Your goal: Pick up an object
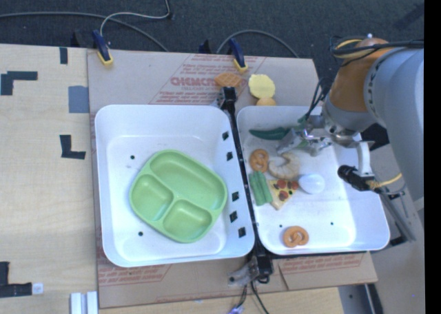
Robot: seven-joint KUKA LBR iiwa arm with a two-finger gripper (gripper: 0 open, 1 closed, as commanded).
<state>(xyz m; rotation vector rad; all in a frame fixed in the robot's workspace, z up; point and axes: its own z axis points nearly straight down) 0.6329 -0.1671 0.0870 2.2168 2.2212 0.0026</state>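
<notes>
Gripper low in right bin, at 11 o'clock among the toy food.
I can't tell its grip state; green pepper touches it, handy to take.

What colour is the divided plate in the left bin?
The divided plastic plate is light green, seen in the camera view.

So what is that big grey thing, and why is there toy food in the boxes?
The grey thing is a robot arm reaching in from the right. At its end is a gripper, like a two-finger hand, low over the right bin. One camera looks down from above. That bin holds toy food: a green pepper, a pizza slice, two pretzels, a white egg. The left bin holds a green plate. The arm should pick something up; I can't see it holding anything.
</notes>
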